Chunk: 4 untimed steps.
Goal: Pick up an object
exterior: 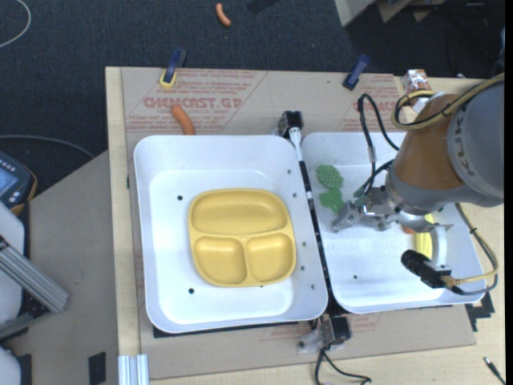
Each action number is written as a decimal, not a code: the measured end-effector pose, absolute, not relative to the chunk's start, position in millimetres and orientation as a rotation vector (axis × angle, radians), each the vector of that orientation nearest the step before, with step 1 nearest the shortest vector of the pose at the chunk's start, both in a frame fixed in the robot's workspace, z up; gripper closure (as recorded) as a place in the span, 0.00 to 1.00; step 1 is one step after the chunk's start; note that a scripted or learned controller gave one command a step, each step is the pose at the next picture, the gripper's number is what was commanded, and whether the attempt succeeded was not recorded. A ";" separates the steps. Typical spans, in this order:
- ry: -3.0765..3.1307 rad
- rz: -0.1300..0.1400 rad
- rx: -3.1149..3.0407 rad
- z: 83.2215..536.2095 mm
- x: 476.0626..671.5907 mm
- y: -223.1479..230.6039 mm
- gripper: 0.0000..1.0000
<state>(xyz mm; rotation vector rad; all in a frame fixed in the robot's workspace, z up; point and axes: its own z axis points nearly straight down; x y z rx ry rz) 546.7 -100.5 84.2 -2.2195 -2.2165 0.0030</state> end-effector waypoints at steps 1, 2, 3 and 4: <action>-2.217 0.000 -2.223 95.0 547.3 -100.7 1.00; -2.227 -0.006 -2.225 158.5 548.7 -98.0 1.00; -2.228 -0.007 -2.224 208.6 557.1 -90.8 1.00; -2.226 -0.004 -2.223 226.0 558.1 -90.7 1.00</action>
